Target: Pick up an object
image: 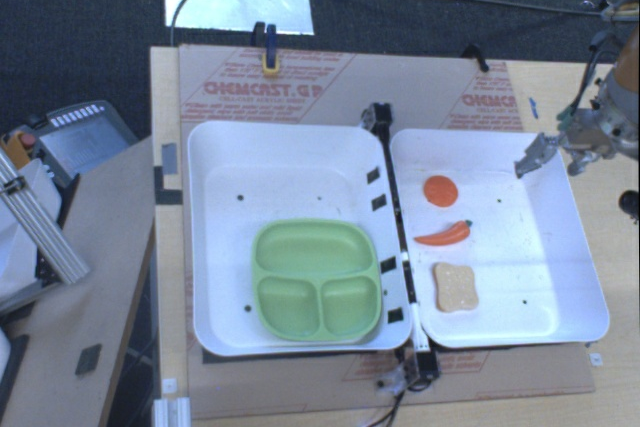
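Left bin: green three-compartment plastic tray (pixel 318 281).
Right bin: round orange slice (pixel 440 191), red-orange chili pepper (pixel 443 234), tan toast slice (pixel 456 287).
Pincer (pixel 553 158): fingers apart, clamped on nothing, over right bin's far right rim.

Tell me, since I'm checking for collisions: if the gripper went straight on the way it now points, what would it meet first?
The gripper points left and down over the right bin. Carried on, it would likely reach the bin's bare floor short of the orange-red disc. Height is hard to judge from this view.
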Tool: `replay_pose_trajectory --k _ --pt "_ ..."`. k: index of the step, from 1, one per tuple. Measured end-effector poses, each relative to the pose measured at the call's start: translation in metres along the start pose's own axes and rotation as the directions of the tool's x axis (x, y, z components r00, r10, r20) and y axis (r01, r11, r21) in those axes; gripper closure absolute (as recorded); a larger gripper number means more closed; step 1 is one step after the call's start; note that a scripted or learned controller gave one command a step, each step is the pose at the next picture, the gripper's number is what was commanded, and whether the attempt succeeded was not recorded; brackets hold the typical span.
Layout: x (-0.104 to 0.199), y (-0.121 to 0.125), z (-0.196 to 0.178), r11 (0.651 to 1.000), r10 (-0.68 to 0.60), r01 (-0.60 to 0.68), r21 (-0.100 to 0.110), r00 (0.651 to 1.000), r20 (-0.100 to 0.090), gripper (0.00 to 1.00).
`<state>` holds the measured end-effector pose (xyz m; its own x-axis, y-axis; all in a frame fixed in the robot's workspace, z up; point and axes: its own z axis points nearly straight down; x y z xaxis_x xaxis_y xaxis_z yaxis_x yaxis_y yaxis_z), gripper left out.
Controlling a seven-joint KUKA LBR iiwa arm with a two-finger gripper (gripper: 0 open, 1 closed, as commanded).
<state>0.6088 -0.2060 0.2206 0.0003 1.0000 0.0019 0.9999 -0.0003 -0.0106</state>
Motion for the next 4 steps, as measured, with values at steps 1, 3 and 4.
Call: replay_pose_trajectory --k 1,3,4 --pt "0.001 0.003 -0.008 1.0 -0.004 0.004 -0.012 1.0 0.003 0.0" --pt "0.0 -0.001 0.078 1.0 -0.001 0.001 -0.01 1.0 0.002 0.0" --pt "0.0 0.0 0.13 1.0 -0.002 0.002 -0.011 1.0 0.002 0.0"
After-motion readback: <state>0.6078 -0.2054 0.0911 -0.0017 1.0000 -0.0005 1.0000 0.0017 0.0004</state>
